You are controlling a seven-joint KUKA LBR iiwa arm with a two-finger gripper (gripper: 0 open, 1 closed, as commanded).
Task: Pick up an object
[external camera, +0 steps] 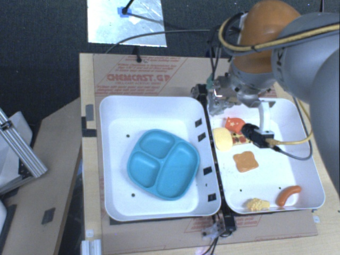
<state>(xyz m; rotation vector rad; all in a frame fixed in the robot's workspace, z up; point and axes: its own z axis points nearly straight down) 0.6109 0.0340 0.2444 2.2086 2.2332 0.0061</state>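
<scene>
Blue plate (162, 163) sat in the left bin (117, 121). My gripper (216, 106) hung at frame centre-right; spread or closed, could not tell. Target yellow piece (222, 138) lay just below it. Best to descend centred, clear of the wall of the right bin (276, 177).

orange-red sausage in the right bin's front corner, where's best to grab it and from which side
Grip the orange-red sausage-shaped toy across its middle, coming straight down from above. It lies flat and slanted on the floor of the right white bin, long and narrow, so closing across its short width looks surest. The bin wall close by would likely cramp a sideways approach.
</scene>
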